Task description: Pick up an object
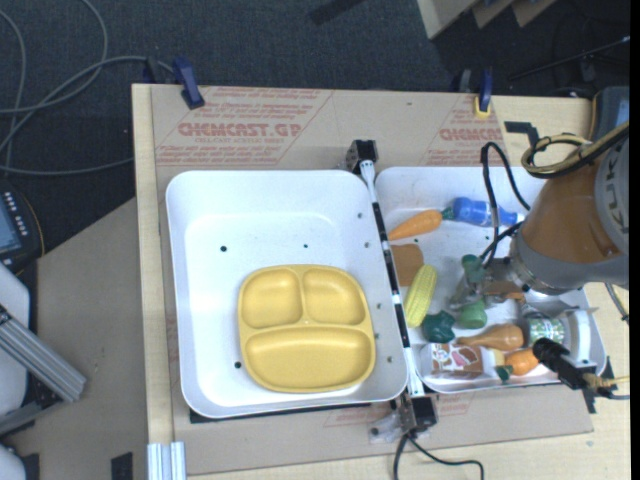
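– Gripper [468,290] first: where does it sit?

– Low in the right shallow white bin [445,180], at the end of the grey arm with the orange band [560,223], which reaches in from the right. It hangs among the toys, just above a light green rounded toy [470,317]. Whether it is open or closed cannot be told, and nothing is visibly gripped.

– And the larger things?

– A pale wooden bench [150,268] carries both bins side by side. The left shallow white bin [200,218] holds a yellow plastic plate with three compartments [305,328], lying flat near its front.

– What could be picked?

– All of it lies in the right bin. A yellow corn cob [421,291] leans along the left wall, with a brown block [406,262] just behind it and an orange carrot [415,225] further back. A blue bottle [470,210] lies beside the carrot's tip. Nearer the front are a tan drumstick [495,338], a flat printed packet [455,360] and a dark green toy [437,326].
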